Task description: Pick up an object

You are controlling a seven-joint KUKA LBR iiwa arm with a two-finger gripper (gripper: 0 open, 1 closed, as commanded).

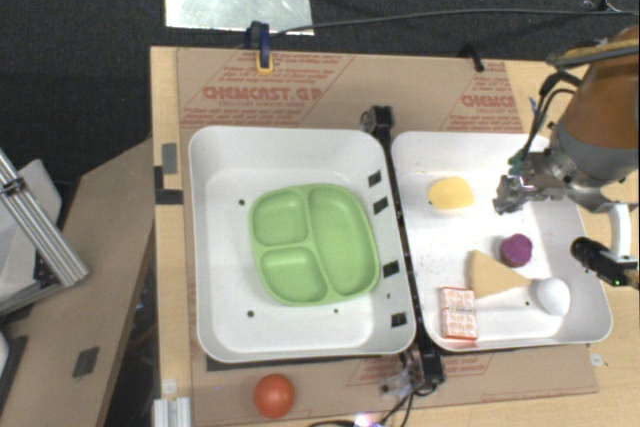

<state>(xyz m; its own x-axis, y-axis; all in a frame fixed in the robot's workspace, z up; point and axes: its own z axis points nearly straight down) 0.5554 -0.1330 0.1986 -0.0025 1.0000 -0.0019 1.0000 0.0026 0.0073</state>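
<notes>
- Nearest the camera, an orange-red ball point(273, 395) lies on the bench outside both bins, in front of the left bin point(215, 215); it looks out of reach from where the arm stands.
- Next back, at the front of the right bin point(420, 245), a small red-and-white box point(458, 312), a tan wedge point(490, 273) and a white egg-like ball point(551, 295) sit close together, with the wedge touching or nearly touching the other 2. A grab there could catch 2 things at once or push 1 against the bin wall.
- Just behind them, a purple ball point(516, 249) sits touching the wedge's upper edge; being round, I judge it would roll off if nudged off-centre.
- In the left bin, a green tray point(313, 243) with 3 compartments lies flat; its low, broad form probably offers little to pinch.
- Farther back, a yellow lemon-like piece point(450, 193) lies alone in the right bin, smooth and rounded, the likeliest target.
- Farthest, the gripper point(509, 198) hangs just right of the yellow piece; whether it is apart or together I cannot tell. A descent here could miss the piece.
</notes>
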